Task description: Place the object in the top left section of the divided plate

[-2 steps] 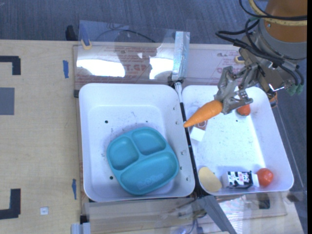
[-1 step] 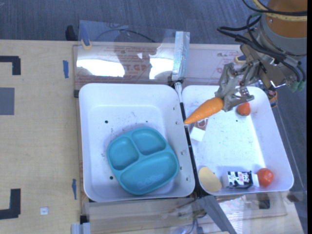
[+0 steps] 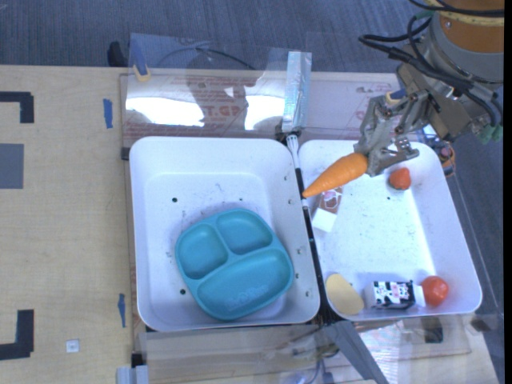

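Divided plate (image 3: 234, 264) teal blue, sitting in a white left bin (image 3: 152, 182); right bin (image 3: 456, 246) also white, with small dark specks on both floors. Carrot (image 3: 336, 174) orange, small ball (image 3: 400, 179) orange-red, tomato-like ball (image 3: 434, 290) red, oval piece (image 3: 344, 294) pale yellow, carton (image 3: 392, 294) white with black cow-style patches. Gripper (image 3: 384, 152) grey metal, arm band (image 3: 472, 6) orange, bench (image 3: 64, 214) light tan with black corner marks and blue tape bits.
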